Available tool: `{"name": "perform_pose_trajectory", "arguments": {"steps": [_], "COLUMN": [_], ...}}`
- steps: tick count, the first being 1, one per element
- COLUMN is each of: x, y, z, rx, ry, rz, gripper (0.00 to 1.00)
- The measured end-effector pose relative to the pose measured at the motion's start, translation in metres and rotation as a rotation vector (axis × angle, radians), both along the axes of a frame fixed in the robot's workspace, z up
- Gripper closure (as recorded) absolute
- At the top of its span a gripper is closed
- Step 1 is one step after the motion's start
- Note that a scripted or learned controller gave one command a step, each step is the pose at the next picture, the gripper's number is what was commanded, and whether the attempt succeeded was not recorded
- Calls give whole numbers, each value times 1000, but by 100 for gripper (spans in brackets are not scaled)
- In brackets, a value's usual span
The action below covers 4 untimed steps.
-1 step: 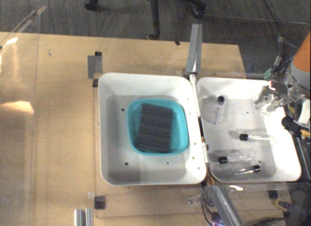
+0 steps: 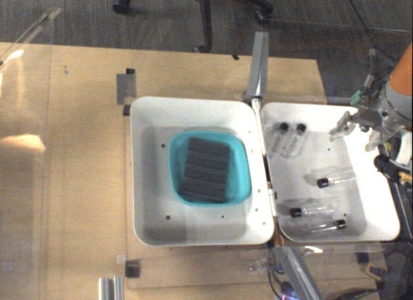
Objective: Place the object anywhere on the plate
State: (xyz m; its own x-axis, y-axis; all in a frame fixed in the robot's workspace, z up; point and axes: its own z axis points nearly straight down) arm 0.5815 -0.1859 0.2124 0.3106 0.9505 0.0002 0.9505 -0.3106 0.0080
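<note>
So the worktop [image 2: 77, 182] has the two white bins side by side. The left bin [image 2: 145, 163] has a teal plate [image 2: 240, 170] in the middle of it, and a dark grey ribbed block [image 2: 206, 169] is sitting flat on that plate, well inside its rim. The right bin [image 2: 381, 224] holds a handful of clear vials with black caps [image 2: 326, 181], scattered around: two near the back left corner, one around the middle, two more toward the front. The arm's gripper [image 2: 361, 123] hangs over the back right part of the right bin, well away from the plate. Honestly can't tell if the jaws are spread or closed, too small and cluttered, and I see nothing between them.
</note>
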Motion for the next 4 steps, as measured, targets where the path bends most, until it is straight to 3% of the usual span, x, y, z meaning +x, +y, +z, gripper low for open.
{"name": "perform_pose_trajectory", "arguments": {"steps": [1,2,4], "x": [-29,-84,-93], "y": [-2,-9,-14], "z": [168,225,224], "rx": [-1,-1,2], "ry": [-6,-7,-4], "rz": [-164,-302,-523], "gripper": [0,0,0]}}
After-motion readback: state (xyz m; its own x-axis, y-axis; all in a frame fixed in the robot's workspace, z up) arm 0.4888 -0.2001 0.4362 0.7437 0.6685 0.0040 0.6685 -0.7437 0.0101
